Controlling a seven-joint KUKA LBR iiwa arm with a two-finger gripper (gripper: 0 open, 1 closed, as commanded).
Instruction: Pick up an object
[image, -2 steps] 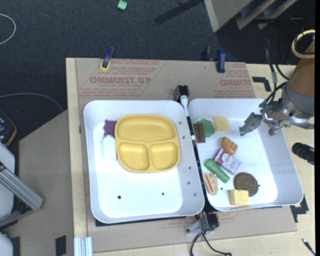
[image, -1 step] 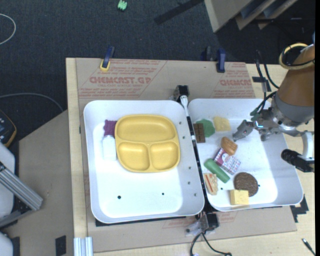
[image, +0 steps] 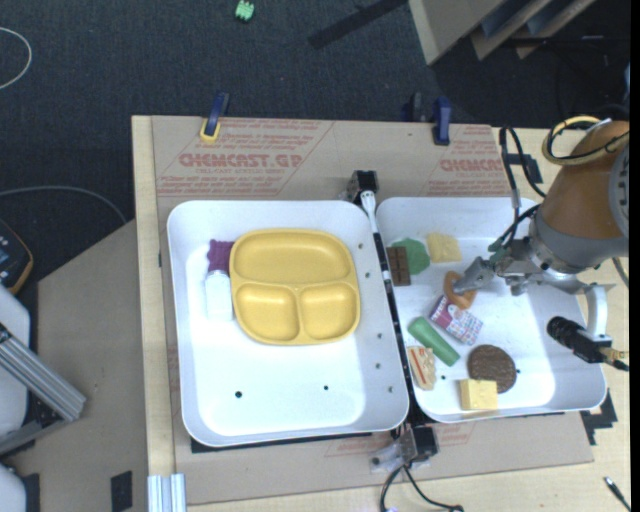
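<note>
Pincer (image: 470, 283) hangs low in the right bin (image: 570, 395), whether open or closed I cannot tell, tip pointing left, touching or just above an orange piece (image: 458, 288), with a pink packet (image: 458, 322) just beneath it.

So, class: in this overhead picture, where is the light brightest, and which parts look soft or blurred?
Camera view: the left bin floor is brightest, nearly washed out, so the white object beside the yellow tray barely stands out; the arm and gripper look soft; the small items in the right bin lack fine detail.
</note>
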